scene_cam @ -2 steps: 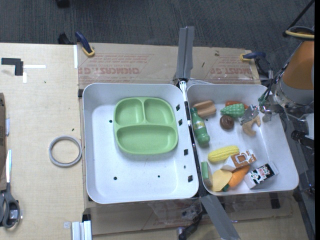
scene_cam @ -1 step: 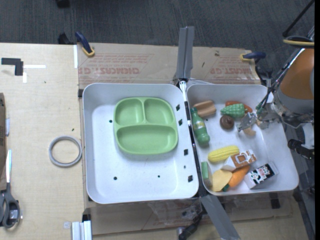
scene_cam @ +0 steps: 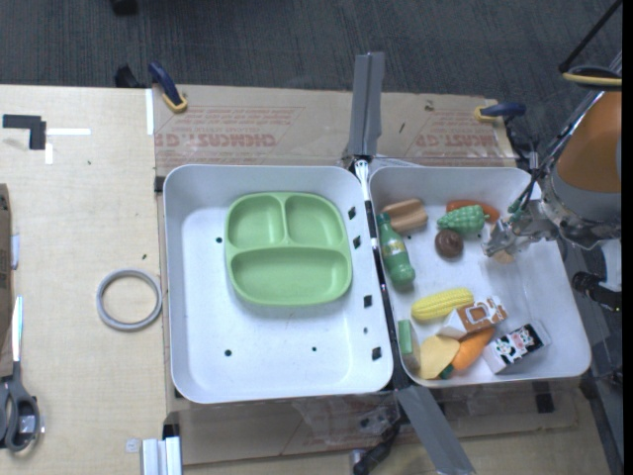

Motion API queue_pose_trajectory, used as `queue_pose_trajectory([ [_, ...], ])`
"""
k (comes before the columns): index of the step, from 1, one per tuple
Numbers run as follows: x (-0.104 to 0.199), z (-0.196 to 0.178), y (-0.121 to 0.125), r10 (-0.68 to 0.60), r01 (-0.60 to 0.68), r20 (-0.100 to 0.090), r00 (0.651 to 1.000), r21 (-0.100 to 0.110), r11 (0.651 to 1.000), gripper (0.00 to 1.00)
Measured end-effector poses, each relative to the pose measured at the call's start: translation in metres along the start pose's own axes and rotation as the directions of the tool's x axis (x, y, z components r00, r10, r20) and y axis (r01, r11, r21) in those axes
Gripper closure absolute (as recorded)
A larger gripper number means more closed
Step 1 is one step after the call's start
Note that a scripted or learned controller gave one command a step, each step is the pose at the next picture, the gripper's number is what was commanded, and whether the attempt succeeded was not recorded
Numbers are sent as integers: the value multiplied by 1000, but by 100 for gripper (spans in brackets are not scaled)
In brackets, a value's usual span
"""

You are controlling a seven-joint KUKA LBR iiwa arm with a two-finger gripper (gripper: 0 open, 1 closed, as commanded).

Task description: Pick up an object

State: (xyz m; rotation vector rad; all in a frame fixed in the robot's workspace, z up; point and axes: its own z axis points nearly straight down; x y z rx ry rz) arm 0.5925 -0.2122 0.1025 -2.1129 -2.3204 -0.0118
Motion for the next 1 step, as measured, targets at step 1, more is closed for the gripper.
queue_pose_trajectory([
  [1, 52, -86, 16, 187, -187, 9, 982, 3, 982, 100],
])
